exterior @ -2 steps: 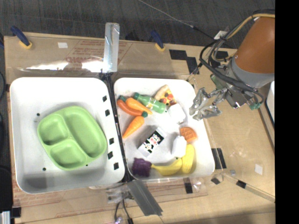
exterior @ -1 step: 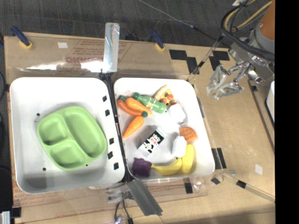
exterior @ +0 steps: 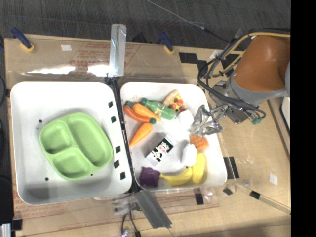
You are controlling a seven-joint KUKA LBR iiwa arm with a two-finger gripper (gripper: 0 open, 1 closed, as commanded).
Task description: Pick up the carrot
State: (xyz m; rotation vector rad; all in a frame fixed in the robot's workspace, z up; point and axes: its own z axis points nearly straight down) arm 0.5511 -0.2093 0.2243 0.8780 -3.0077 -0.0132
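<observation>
Carrot point(exterior: 141, 133) lies free in the right bin point(exterior: 129, 90), left of centre in the frame, well apart from the gripper point(exterior: 203, 126).

Camera view: the carrot looks like a small, stiff plastic toy, probably light and smooth enough to slip; its tapered body lies at a slant, so my guess is a grasp across the thicker upper end, jaws square to its length. A second orange carrot-like piece point(exterior: 138, 112) sits just above it, touching a green bottle point(exterior: 159, 109), and could be mistaken for the target. The gripper hovers at the bin's right side over a small orange item point(exterior: 199, 141); nothing is seen between its metal fingers, though glare and cables blur them, so whether the claw is spread or clenched I cannot tell. The green divided plate point(exterior: 75, 144) sits in the left bin point(exterior: 19, 132).
</observation>
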